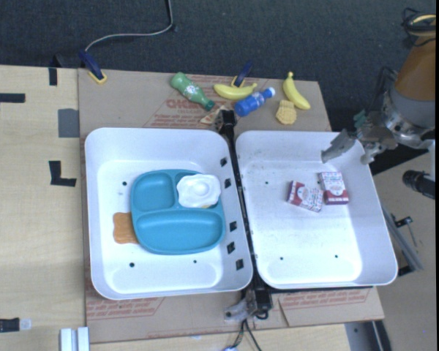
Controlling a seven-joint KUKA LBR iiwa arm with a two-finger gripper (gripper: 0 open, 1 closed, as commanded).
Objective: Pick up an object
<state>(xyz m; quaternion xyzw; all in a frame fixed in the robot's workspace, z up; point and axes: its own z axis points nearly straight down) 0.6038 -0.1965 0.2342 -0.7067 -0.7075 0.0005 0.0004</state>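
The near part of the right bin was seen bare, with lots of open room. Further in, two small red and white packets were seen lying side by side, touching, well away from every wall. In the left bin, a blue tray was seen in the middle, with a white egg toy on its far edge and an orange piece by its left side. The gripper was seen over the far right edge of the right bin, apart from the packets. How wide its jaws were could not be told. Behind the bins, bananas and bottles were seen.
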